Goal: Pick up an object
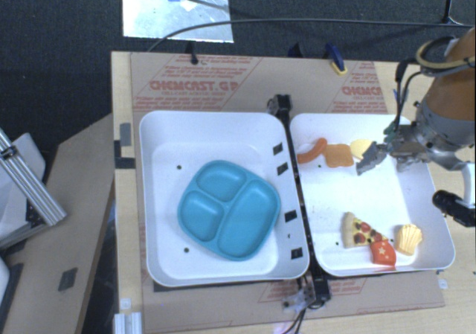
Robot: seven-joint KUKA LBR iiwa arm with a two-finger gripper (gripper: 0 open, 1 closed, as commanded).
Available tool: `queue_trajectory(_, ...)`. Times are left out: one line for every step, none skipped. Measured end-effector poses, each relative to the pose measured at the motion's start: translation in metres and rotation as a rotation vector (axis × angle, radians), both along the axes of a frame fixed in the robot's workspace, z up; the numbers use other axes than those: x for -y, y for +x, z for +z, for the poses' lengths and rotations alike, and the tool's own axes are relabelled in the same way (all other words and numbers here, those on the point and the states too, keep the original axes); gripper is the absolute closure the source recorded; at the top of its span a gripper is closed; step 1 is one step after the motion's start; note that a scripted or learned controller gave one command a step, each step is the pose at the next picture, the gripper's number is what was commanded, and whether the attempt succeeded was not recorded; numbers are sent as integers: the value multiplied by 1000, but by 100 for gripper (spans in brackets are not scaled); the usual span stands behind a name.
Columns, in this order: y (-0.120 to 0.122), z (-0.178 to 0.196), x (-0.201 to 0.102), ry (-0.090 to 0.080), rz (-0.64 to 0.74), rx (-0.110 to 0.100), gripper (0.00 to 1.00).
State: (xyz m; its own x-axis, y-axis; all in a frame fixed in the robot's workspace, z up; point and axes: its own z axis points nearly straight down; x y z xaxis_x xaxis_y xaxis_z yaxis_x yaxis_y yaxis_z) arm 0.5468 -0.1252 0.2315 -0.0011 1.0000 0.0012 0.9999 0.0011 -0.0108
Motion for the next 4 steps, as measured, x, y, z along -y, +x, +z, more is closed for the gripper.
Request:
queue_trajectory(2, 6, 0, -1, 3, 12, 0)
queue_trajectory(5, -50, -10, 0, 2, 9, 0)
queue_trajectory(10, -111, -11, 0, 0, 8, 0)
queue_trajectory(11, -148, -11, -1, 0, 10, 0)
